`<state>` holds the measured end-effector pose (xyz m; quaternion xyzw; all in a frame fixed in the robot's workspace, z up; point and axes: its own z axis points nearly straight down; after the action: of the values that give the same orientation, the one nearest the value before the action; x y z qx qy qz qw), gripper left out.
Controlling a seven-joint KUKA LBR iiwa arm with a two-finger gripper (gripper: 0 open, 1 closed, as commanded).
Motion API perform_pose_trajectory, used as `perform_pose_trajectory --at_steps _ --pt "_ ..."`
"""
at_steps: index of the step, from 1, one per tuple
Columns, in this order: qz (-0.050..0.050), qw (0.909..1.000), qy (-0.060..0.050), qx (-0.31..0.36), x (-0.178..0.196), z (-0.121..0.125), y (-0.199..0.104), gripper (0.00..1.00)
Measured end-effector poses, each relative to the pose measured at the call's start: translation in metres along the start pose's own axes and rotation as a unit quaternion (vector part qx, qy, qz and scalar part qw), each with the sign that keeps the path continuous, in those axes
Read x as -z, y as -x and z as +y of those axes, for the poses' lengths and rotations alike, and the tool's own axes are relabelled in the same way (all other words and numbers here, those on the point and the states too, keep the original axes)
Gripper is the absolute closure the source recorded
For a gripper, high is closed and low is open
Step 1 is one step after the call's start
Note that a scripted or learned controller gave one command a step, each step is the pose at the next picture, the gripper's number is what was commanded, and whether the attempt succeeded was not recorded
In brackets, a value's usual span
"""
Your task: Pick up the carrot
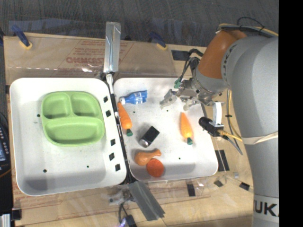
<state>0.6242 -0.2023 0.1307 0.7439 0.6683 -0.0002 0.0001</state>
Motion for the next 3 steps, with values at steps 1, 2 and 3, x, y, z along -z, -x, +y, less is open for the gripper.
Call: perform_pose_trajectory --at_steps 1,2,3 --pt "0.002 0.9968 -0.001 0.08 -0.038 -0.037 0.0 0.0" --pt "0.0 0.9947 0.0 0.103 0.002 -0.035 0.01 0.0" --pt "0.001 0.9786 -0.001 0.206 -0.039 -0.036 0.01 0.0"
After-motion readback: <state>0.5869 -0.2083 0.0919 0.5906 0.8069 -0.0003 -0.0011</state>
